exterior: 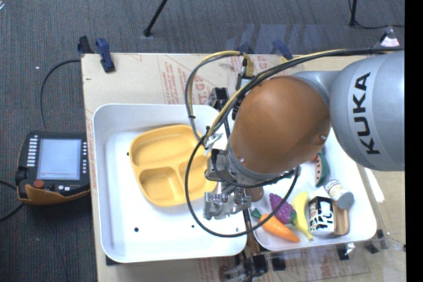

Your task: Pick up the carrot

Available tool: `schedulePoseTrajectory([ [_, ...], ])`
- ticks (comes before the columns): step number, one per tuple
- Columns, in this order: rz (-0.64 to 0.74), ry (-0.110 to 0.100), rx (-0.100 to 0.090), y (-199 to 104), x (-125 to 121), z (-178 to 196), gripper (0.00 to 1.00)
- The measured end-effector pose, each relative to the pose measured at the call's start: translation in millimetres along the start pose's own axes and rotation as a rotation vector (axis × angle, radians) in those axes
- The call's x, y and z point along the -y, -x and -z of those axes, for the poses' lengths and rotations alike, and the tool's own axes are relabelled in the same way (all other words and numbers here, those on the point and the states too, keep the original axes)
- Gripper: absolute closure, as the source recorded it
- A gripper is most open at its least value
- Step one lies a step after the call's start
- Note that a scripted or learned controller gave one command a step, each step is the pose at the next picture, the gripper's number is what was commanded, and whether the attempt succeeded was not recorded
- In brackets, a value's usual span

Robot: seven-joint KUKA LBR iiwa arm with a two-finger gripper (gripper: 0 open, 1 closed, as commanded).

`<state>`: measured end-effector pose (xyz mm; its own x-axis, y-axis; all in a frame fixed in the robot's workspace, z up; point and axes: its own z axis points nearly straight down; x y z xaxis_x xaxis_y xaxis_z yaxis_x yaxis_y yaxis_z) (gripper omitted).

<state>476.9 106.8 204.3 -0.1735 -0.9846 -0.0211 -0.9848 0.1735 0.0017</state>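
One carrot [280, 229], lying flat, tip toward lower right

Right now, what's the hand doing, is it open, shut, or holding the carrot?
Hand: cannot be told whether it is open or shut. It hangs over the left bin's right edge; the carrot lies in the right bin, not held.

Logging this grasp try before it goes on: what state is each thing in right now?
carrot: lying flat in the right bin, not gripped
gripper: low over the left bin's right edge, beside the carrot's bin
yellow tray: lying flat in the left bin, nothing on its visible part
banana: lying beside the carrot
grapes: lying behind the carrot
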Motion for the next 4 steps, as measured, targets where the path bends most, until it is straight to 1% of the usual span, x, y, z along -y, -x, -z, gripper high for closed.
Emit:
schedulePoseTrajectory([
  [1,-0.011,-0.001,0.008,3.1,0.4,8.9,1.0],
  [2,-0.086,-0.007,-0.013,30.3,96.1,-88.3,1.0],
  [3,0.269,-0.02,-0.006,37.3,92.6,-103.2,1.0],
  [4,-0.018,-0.004,-0.014,-24.3,77.1,-14.8,1.0],
])
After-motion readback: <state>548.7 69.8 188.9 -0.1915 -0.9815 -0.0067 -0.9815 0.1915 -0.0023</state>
